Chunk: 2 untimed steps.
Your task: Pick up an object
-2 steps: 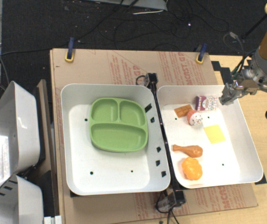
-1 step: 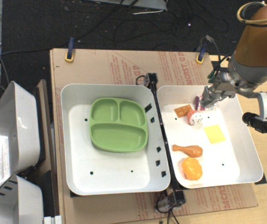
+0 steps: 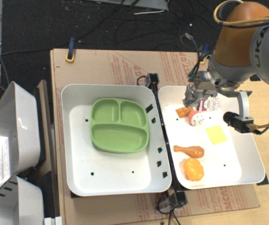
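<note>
Orange toy (image 3: 193,169) lies well below the hand (image 3: 194,99), whose grip I cannot tell.

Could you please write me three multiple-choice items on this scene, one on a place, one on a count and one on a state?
1. Where does the green divided plate lie?
A. In the left bin
B. In the right bin
C. On the cardboard outside the bins

2. How many compartments does the green divided plate have?
A. Two
B. Three
C. Five

3. How does the yellow square lie?
A. Standing on edge against the bin wall
B. Stacked on the chicken drumstick
C. Flat on the bin floor, apart from the other things

Answers:
1. A, the plate rests on the floor of the left bin.
2. B, two small sections at its top and one wide section below.
3. C, white floor shows all round it, and the gripper hangs beyond it, over the toys at the far end.
</note>
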Motion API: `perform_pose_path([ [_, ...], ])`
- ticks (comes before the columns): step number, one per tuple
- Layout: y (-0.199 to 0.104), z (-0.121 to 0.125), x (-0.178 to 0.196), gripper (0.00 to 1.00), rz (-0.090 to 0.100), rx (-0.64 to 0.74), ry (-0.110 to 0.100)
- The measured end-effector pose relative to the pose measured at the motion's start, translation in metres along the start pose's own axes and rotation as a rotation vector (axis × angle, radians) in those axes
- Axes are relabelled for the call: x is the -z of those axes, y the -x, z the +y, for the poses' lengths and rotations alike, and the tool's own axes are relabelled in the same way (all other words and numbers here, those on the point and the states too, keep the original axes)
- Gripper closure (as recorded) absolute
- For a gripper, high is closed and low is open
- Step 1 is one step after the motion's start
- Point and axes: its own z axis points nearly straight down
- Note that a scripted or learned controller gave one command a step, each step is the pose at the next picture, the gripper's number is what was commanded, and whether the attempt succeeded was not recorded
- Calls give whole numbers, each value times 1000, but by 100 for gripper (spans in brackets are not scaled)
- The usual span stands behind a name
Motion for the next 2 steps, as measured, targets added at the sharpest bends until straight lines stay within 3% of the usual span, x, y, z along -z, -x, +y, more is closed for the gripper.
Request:
perform_pose_path([
  [1,-56,-2,-19,100,-1,-1,-2],
  [2,-116,-5,-14,100,0,0,0],
])
